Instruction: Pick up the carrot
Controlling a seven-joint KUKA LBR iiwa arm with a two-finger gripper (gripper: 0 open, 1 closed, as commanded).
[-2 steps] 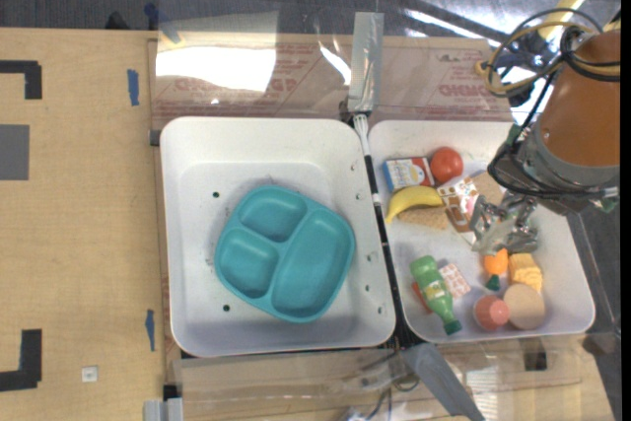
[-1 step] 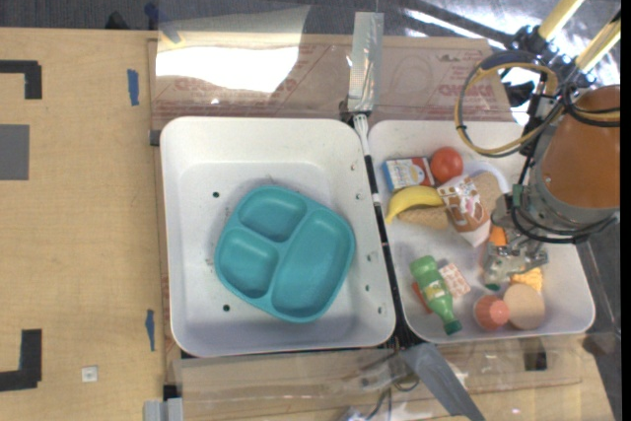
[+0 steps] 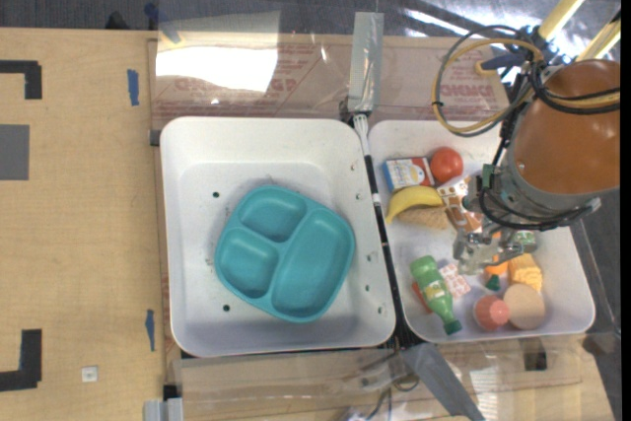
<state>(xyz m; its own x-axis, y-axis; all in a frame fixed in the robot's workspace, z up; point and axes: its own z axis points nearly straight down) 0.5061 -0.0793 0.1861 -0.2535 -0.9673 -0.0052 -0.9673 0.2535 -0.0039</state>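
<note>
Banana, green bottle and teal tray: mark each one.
banana [image 3: 414,201], camera view, middle of its curve
green bottle [image 3: 432,288], camera view, middle of its body
teal tray [image 3: 317,256], camera view, floor of its large compartment

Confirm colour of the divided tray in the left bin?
Teal, plain with no pattern: the divided tray lying in the left bin, seen in the camera view.

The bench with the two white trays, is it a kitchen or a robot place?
Probably a robot lab: a robot arm reaches over two white bins on a taped cardboard bench, and the food looks like toys.
</note>
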